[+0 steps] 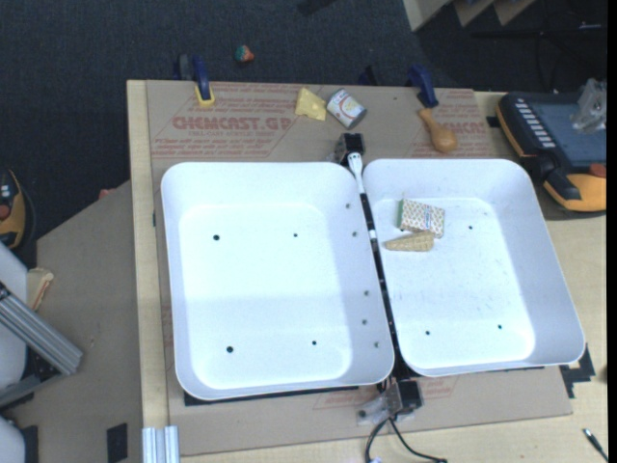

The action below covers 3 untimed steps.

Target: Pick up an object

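The left bin (260, 287) offers only its bare white floor with a few dark dots, so nothing there serves the task. Past its far rim, on the brown board, a blue clamp (202, 77) bites the edge, and further right lie a yellow wedge-like scrap (310, 104) and a small printed box (345, 108), both outside the bins and likely poor targets. The pickable things sit in the right bin (482, 302), in its far left part, close to the seam between the two bins: a small patterned packet (422, 216) lying flat, and just in front of it, touching or nearly so, a flat tan piece (410, 243). Beyond that bin a wooden-handled tool (436, 130) rests on the board. How the claw stands, wide or narrow, I cannot tell. To do the pick well, I would go for the packet, as it looks thicker than the tan piece: come straight down over its middle with the claw wide, turned to span the packet's short side, and keep clear of the bin wall on the left. The tan piece crowds the near edge, so a descent slightly off could pinch both or push the packet away.
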### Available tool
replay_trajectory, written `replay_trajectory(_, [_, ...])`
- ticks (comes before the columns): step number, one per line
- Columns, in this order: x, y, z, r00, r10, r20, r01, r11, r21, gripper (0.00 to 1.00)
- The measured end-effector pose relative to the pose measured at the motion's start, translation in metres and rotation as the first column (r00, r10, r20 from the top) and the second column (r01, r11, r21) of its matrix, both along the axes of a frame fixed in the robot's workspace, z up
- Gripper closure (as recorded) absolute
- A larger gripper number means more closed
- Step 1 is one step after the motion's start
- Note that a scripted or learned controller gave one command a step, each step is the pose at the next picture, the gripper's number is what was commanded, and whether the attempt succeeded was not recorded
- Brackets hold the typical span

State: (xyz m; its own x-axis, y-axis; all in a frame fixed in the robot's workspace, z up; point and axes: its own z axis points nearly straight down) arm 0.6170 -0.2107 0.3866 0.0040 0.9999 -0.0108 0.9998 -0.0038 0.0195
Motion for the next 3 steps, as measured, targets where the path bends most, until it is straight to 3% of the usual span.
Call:
replay_trajectory(1, [-0.012,0.002,0.152,1.0,0.005,0.002,-0.005,1.0,0.002,1.0])
replay_trajectory(2, [0.051,0.055,-0.006,0.999,0.011,-0.032,-0.01,1.0,0.016,1.0])
replay_trajectory(3, [0.049,-0.018,0.078,1.0,-0.002,-0.008,0.002,1.0,0.003,1.0])
